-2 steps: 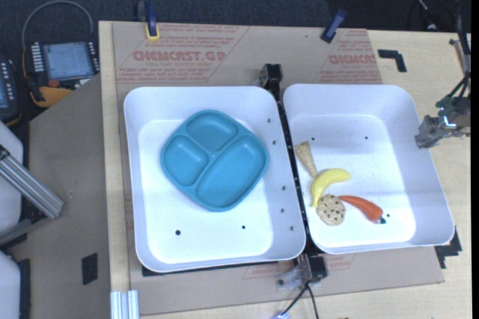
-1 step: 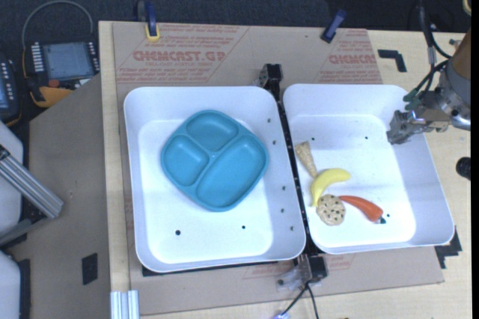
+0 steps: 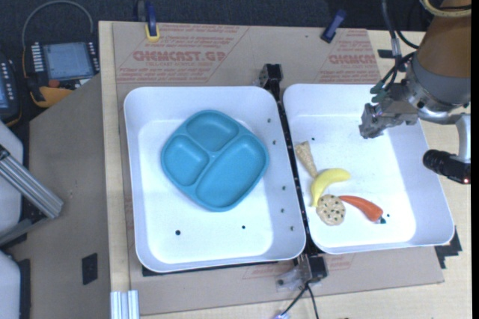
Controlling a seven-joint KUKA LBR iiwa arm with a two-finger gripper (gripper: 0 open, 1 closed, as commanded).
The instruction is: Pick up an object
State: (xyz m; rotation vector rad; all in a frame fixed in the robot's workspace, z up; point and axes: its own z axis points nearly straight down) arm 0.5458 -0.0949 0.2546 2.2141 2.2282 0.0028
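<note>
well, the gripper point(image 3: 372, 126) hangs over the right bin's point(image 3: 426, 235) upper part, nothing between its fingers; whether they're parted i cannot tell. the banana point(image 3: 329, 180), cookie point(image 3: 331, 210) and carrot point(image 3: 362, 205) lie below-left of it, well apart.

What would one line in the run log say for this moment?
gripper: above right bin, nothing seen held | banana, cookie, carrot: right bin | blue plate: left bin
</note>
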